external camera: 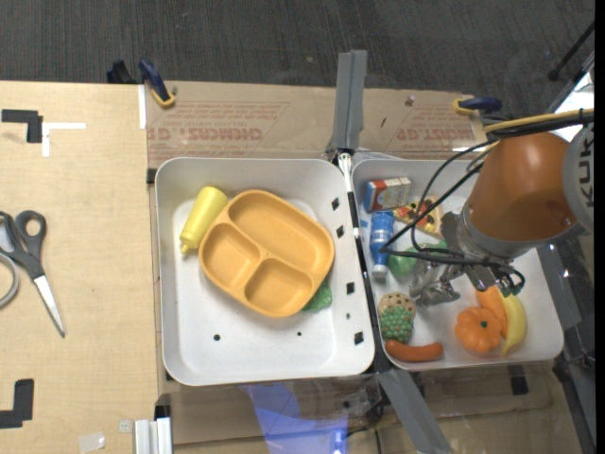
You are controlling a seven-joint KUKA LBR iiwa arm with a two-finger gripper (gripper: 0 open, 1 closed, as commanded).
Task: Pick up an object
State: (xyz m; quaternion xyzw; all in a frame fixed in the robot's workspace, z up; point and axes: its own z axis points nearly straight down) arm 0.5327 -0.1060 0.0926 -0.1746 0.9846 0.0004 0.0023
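The right bin [539, 348] holds several toy foods: a red and white carton [388, 193], a blue bottle [380, 238], a green piece [405, 262], a cookie-topped green item [396, 316], a red sausage [414, 351], an orange pumpkin [477, 331], a carrot [492, 302] and a banana [514, 322]. My gripper [433, 287] hangs low in this bin, just right of the green piece and above the cookie item. The orange wrist band hides most of it.
The left bin [189, 348] holds an orange divided tray [266, 251], a yellow bottle [201, 218] and a green item [319, 299] peeking from under the tray. Scissors [33, 263] lie on the bench at far left. Black cables loop around the wrist.
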